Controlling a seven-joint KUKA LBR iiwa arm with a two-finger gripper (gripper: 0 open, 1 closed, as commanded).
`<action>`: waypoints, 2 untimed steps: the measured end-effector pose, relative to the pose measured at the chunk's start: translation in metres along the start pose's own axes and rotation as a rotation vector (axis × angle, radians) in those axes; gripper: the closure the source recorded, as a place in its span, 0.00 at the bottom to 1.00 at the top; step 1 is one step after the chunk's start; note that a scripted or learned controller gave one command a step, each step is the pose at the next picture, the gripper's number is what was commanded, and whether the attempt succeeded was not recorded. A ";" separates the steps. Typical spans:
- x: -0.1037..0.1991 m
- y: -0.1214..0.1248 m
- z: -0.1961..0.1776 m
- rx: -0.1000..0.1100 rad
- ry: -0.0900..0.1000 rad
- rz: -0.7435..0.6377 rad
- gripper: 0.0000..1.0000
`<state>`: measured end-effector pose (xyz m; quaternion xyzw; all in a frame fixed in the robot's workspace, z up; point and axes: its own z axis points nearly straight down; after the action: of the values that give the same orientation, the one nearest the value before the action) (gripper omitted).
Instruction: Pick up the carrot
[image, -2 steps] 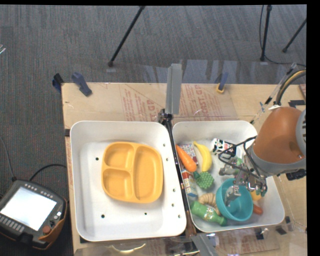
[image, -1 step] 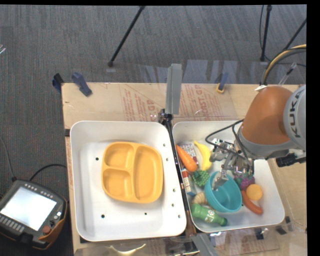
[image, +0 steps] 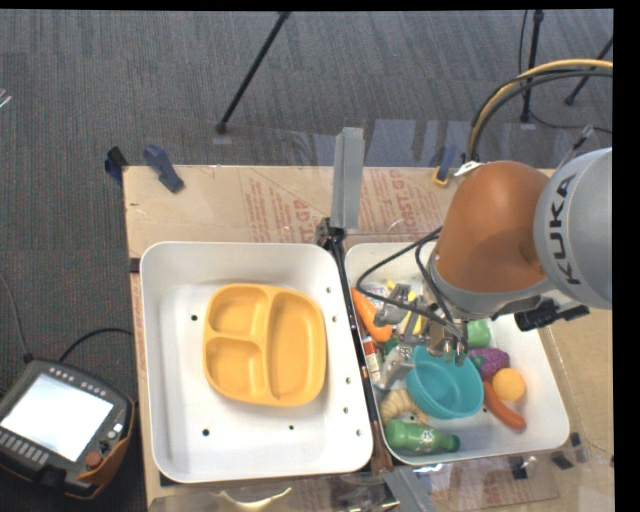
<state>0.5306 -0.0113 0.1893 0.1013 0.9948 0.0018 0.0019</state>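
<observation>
The gripper hangs low over the left part of the right bin, right of the frame's centre, under the arm's orange band and grey wrist. Its metal parts are tangled with cables, and whether it is open or closed cannot be told; nothing can be seen held in it. Just to its left, against the bin's left wall, lies the carrot, an orange piece partly hidden by the gripper body; whether the two touch cannot be told.

Below the gripper sits a teal bowl, upright. Left of the bowl lies a pale, beige, ridged item, and below that a green bottle lies on its side near the bin's lower wall. Right of the bowl are a purple item, a yellow-orange ball and a second orange carrot-like piece lying at a slant.

In the left bin, centre-left of the frame, a yellow divided plate rests flat. A handheld control pad lies on the floor at lower left.
</observation>
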 end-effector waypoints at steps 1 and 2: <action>0.028 -0.068 0.002 0.005 0.006 0.159 0.00; 0.013 -0.050 0.002 0.004 0.004 0.208 0.00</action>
<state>0.5082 -0.0576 0.1867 0.2043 0.9789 0.0003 -0.0006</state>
